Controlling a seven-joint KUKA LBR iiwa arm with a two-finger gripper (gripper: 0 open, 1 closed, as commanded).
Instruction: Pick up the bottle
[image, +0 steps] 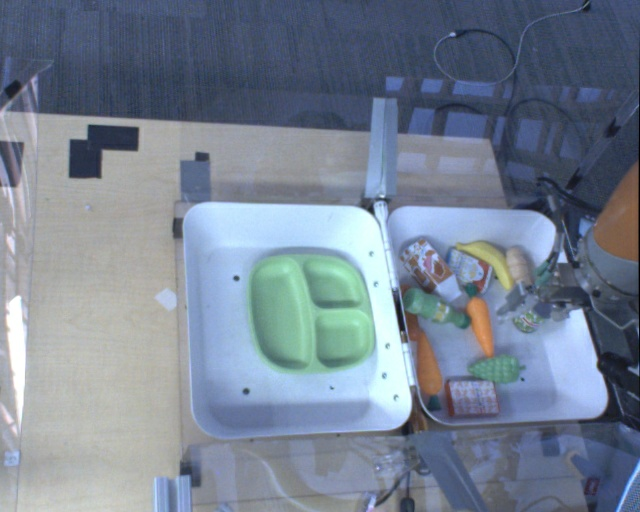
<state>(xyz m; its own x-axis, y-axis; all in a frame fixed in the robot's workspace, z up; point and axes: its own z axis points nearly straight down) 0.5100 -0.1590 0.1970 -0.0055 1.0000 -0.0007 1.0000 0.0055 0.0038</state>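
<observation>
I see my pincer (530, 305) low in the right bin (575, 380), at about three o'clock in the view; a small green-labelled item (527, 321) sits right at its tips, but I cannot tell whether the fingers are closed on it or merely beside it. At nine o'clock from the pincer lies an orange carrot (481, 325), and beyond it the green bottle (436, 308), on its side near the bin's left wall. At eleven o'clock rests a yellow banana (484, 252). Farther toward nine o'clock, the left bin (215, 380) on the counter (100, 300) holds a green divided tray (310, 312).
</observation>
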